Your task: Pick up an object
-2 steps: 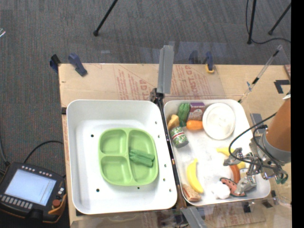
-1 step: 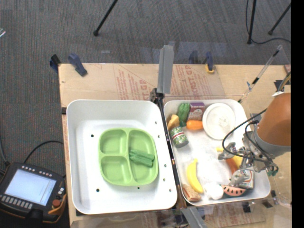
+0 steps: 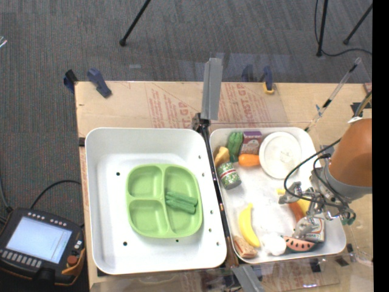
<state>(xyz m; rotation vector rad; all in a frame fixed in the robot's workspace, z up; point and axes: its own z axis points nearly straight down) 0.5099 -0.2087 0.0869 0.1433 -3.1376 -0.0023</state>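
Camera view: gripper [image 3: 312, 222] is hovering low over the right bin [image 3: 304, 135], near-right corner; can't tell its opening. Likely target is the small carton [image 3: 310, 230] directly beneath, long axis lying roughly left-right, touching the watermelon slice [image 3: 304, 244]. Risk: clutter is crowding it, so fingers may be landing on neighbours and slipping.

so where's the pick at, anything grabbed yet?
Done: the arm has reached into the right bin, end effector low over its right side, near the watermelon slice. In hand: nothing visibly lifted; whether anything sits in the grip is unclear. Left: grasp and lift. The banana, white plate and the green item on the green tray lie untouched.
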